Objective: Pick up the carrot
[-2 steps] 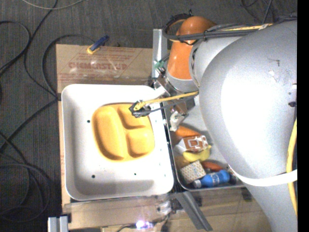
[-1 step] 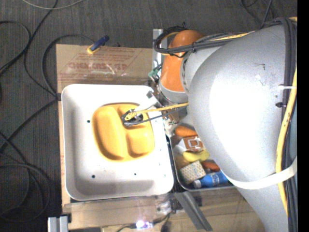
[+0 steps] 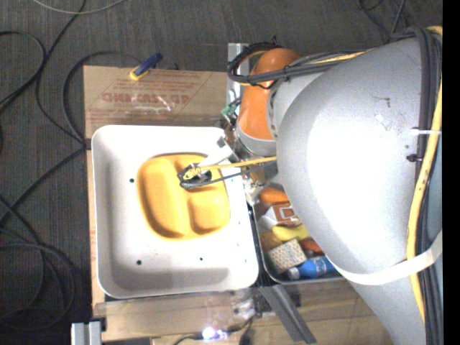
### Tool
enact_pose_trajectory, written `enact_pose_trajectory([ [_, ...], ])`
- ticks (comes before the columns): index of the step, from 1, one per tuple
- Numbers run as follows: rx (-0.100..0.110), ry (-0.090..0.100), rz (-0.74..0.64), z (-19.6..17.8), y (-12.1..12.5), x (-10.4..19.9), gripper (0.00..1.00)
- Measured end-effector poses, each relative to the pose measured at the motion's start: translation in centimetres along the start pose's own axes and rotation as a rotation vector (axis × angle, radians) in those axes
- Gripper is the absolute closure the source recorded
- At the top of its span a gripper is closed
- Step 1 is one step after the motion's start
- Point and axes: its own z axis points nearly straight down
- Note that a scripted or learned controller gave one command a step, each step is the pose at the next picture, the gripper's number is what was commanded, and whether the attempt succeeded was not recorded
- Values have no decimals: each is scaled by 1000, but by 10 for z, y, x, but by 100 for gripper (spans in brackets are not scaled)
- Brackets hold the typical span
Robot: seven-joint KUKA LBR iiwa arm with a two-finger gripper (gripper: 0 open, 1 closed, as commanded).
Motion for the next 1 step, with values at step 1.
enact_pose_trajectory([
  [1,-6,7,-36,3,3,11,0],
])
